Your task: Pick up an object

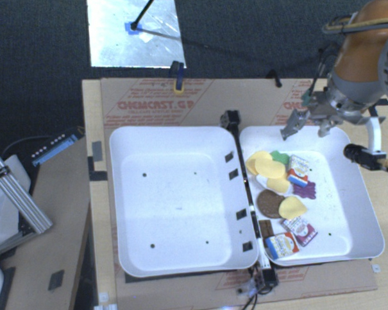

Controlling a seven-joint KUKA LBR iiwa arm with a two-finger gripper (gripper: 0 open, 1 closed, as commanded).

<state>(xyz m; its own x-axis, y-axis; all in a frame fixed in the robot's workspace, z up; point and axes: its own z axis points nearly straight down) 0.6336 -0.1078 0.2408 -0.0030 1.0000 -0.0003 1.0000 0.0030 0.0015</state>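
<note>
The right bin [357, 221] holds a cluster of small objects toward its left side: a yellow piece [261, 162], a green piece [281, 157], a red-and-white packet [299, 167], a purple item [305, 189], a brown disc [269, 204], another yellow piece [291, 208] and two more packets [282, 244]. My gripper [306, 126] hangs above the bin's far rim, up and right of the cluster. Its two fingers are spread apart, open, with nothing between them.
The left bin [176, 197] lies beside the right one, joined by a black divider with clips [241, 181]. A cardboard sheet [153, 101] underlies both bins. A shiny plate [136, 31] sits at the back. A black fitting [357, 154] juts over the right bin's rim.
</note>
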